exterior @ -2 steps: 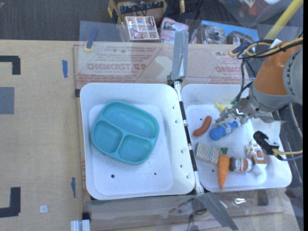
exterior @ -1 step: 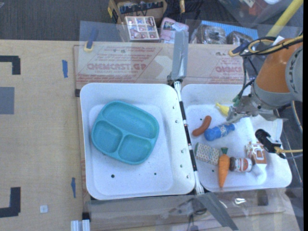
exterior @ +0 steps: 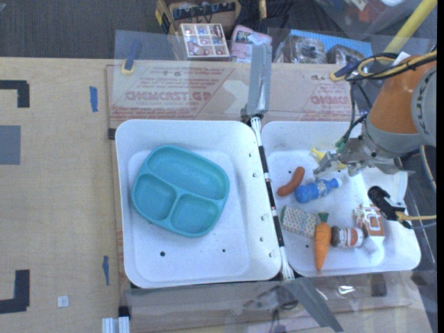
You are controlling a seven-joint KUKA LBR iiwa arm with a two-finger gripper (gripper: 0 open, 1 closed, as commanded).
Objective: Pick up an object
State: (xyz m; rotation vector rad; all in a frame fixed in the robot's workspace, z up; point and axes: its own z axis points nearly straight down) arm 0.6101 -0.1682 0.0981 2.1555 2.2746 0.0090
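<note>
Approach stage of a pick, seen from above the desk [exterior: 55,186]. The arm [exterior: 399,113] enters from the right edge and sets the tool [exterior: 336,165] low over the far half of the right bin [exterior: 295,136]. Whether the tool is open or closed you cannot tell at this angle, and nothing can be seen gripped in it, so you should judge the grasp as not yet made. The likeliest target is the blue bottle [exterior: 316,189], which lies on its side near the bin's middle, just below and beside the tool. A red sausage [exterior: 291,180] lies close to the bottle on the side toward the bin's left edge. Toward the near edge lie a patterned packet [exterior: 300,221], a carrot [exterior: 322,243] and a small brown jar [exterior: 345,236], with a red-and-white carton [exterior: 370,220] nearer the right edge. A small yellow piece [exterior: 318,154] sits toward the far edge. The left bin [exterior: 142,259] carries a teal divided plate [exterior: 182,190], well apart from the tool. The next move calls for a short descent centred across the bottle's narrow width, clear of the sausage. Since the bottle is round, expect it to roll if the closing is off-centre.
</note>
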